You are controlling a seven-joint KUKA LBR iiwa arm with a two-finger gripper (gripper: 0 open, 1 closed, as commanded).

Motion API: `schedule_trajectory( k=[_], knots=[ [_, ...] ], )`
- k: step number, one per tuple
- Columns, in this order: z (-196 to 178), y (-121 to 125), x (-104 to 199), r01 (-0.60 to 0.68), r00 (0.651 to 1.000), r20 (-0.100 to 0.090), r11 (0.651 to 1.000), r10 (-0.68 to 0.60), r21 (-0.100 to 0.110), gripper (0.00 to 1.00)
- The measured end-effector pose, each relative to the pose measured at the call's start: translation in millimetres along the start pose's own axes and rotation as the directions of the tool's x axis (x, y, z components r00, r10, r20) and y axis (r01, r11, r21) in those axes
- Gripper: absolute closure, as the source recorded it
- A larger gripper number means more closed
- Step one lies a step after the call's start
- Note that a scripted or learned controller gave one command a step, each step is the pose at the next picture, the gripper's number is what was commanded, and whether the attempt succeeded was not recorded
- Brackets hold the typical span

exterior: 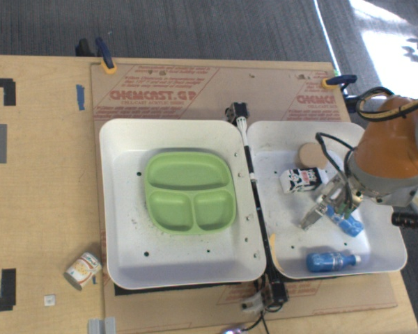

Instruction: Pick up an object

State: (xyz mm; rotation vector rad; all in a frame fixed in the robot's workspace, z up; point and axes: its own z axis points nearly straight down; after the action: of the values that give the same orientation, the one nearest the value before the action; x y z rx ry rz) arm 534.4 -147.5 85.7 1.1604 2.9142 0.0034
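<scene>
My gripper (319,211) hangs low over the middle of the right bin (383,256), reaching in from the right under the orange wrist band. A small blue object (348,224) lies right beside it, on its lower right side, partly under the wrist. A black-and-white carton (301,179) lies just up and left of the gripper. Behind that sits a tan round piece (311,154). A blue bottle (332,260) lies on its side near the bin's front wall.
The left bin (118,186) holds a green divided plate (190,190). A small carton (82,269) lies on the bench outside the left bin's front corner. Black cable loops over the wrist at the right.
</scene>
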Motion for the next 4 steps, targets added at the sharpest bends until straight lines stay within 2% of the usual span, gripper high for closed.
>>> schedule_trajectory(
  k=[1,2,3,4],
  knots=[
    [0.1,-35.6,-44.1,0.152,0.988,0.002,0.988,-0.152,0.001,0.0],
    [-10.6,-34.4,-44.6,0.152,0.988,0.004,0.988,-0.152,-0.001,1.0],
    [-8.3,-50.6,0.8,0.641,0.767,-0.005,0.767,-0.641,-0.001,1.0],
    [-10.2,-48.7,-1.7,0.642,0.767,0.009,0.767,-0.642,0.001,0.0]
  ],
)
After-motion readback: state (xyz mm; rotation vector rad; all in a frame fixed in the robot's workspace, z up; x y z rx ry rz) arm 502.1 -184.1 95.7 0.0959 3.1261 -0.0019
